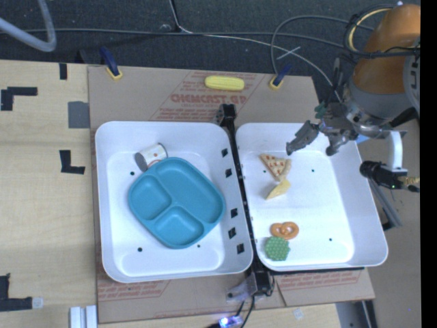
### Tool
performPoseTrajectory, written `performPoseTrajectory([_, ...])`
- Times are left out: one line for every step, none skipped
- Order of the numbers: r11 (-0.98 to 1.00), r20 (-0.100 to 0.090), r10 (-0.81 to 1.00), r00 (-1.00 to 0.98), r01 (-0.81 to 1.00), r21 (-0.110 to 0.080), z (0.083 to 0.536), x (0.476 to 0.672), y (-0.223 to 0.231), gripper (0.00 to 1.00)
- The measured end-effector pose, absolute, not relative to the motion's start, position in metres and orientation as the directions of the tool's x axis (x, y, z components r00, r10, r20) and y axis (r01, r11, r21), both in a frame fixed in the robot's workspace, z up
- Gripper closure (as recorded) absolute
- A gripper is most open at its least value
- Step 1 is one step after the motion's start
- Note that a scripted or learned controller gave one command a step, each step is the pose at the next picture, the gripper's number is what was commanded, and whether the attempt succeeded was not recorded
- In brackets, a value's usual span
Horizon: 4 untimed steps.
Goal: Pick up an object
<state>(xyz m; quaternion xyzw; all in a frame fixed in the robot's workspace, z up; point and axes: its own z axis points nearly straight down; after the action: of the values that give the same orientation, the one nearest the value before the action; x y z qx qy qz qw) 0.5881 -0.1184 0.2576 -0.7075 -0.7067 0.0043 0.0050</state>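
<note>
My gripper (315, 142) hangs over the upper right part of the right bin (341, 203), its two dark fingers spread apart with nothing between them. Below and to its left lie a waffle-like wedge (274, 165) and a pale yellow piece (278, 190). Near the bin's front sit a small pretzel (284, 230) and a green knobbly ball (276, 249). The left bin (116, 183) holds a blue divided plate (175, 201) and a small tipped-over cup (150, 156).
A yellow banana-shaped object (224, 83) lies on the cardboard behind the bins. Clamps (111, 67) pin the cardboard's back edge. Cables loop above the arm at upper right. A black divider (235, 183) runs between the bins.
</note>
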Motion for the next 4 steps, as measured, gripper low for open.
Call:
performPoseTrajectory([0.001,0.0,1.0,-0.001,1.0,-0.002,0.264,0.59,-0.118,0.0])
performPoseTrajectory([0.0,-0.001,1.0,0.0,1.0,-0.006,0.22,0.589,-0.122,0.0])
performPoseTrajectory([0.001,-0.001,1.0,-0.001,1.0,-0.007,0.157,0.593,-0.126,0.0])
performPoseTrajectory([0.001,-0.001,1.0,-0.001,1.0,-0.006,0.114,0.593,-0.124,0.0])
